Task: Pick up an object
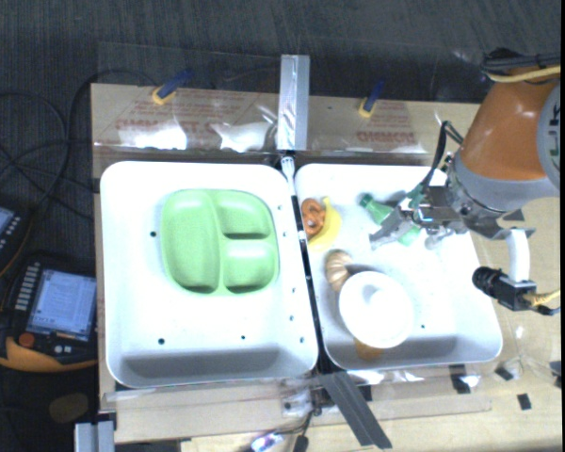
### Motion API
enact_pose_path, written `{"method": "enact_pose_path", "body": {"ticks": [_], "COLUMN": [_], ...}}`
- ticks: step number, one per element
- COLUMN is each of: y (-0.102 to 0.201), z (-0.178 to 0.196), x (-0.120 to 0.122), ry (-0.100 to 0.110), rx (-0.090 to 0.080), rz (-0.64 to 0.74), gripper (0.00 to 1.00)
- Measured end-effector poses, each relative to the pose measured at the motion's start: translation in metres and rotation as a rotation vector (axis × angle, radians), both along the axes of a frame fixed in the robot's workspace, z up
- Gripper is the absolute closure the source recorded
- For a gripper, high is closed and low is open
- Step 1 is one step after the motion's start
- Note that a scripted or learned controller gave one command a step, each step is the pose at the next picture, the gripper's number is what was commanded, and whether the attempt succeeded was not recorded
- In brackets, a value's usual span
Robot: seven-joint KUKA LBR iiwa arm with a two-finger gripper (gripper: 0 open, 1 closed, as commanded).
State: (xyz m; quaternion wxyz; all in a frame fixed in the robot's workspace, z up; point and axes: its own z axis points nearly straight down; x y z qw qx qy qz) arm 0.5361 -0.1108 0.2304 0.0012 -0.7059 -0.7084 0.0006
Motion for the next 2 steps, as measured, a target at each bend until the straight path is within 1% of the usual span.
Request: {"method": "enact_pose_path", "body": {"ticks": [1, 2], "y": [0.013, -0.025], "z": [-0.103, -0.142], "x": [0.073, 0.113], "ry": [0.001, -0.006], "rx": [0.000, -0.005], "rz": [-0.154, -0.076], "gripper": [0.00, 0.00]}}
